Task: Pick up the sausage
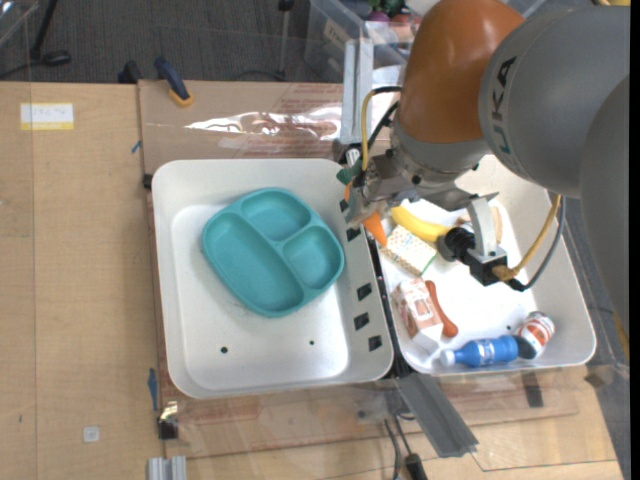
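The grey arm (540, 78) with its orange band is reaching in from the right and hanging over the near-left part of the right bin (570, 318). The jaws (372, 200) are sitting low at that bin's left wall, hidden under the wrist, so whether they are open or closed cannot be told.

The sausage (441, 311), a slim reddish-orange piece, is lying on the floor of the right bin, slanting along the right edge of a small red-and-white carton (417, 306) and touching it. It is lying apart from the jaws, nearer the front of the bin. Behind it a yellow banana (424, 223) is resting against a pale boxed snack (409, 251). A blue bottle (482, 352) is lying on its side along the front wall, with a small red-and-white can (537, 332) just beside it.

In the left bin (190, 353), a teal divided plate (272, 251) is sitting tilted across the middle. Both bins are resting on the desk (70, 288).
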{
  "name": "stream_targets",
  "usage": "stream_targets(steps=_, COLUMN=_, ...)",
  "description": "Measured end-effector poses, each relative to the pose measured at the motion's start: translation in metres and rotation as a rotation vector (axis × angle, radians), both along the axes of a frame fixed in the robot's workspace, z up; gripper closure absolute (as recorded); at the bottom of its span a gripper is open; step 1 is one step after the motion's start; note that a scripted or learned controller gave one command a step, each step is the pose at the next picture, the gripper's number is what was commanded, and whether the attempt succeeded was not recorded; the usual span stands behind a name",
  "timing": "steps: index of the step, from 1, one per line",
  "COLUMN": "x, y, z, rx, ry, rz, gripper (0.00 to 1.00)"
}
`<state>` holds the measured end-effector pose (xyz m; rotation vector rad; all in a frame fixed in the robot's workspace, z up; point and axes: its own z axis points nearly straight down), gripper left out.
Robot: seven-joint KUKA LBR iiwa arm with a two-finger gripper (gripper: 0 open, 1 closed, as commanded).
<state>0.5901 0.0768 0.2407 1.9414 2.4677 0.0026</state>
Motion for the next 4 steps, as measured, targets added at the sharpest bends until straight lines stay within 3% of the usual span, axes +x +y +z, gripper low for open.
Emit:
stream_targets(steps=1, x=0.036, y=-0.009, z=-0.037, rx=-0.001, ry=-0.002, rz=0.510, gripper=1.00)
stream_targets(steps=2, x=0.039, y=-0.019, z=-0.055, rx=-0.001, ry=0.001, rz=0.510, gripper=1.00)
stream_targets(steps=3, x=0.068, y=0.009, z=-0.026, rx=-0.002, ry=-0.004, rz=0.503, gripper=1.00)
stream_targets(steps=4, x=0.063, y=0.089, z=-0.011, rx=0.000, ry=-0.005, rz=0.429, gripper=1.00)
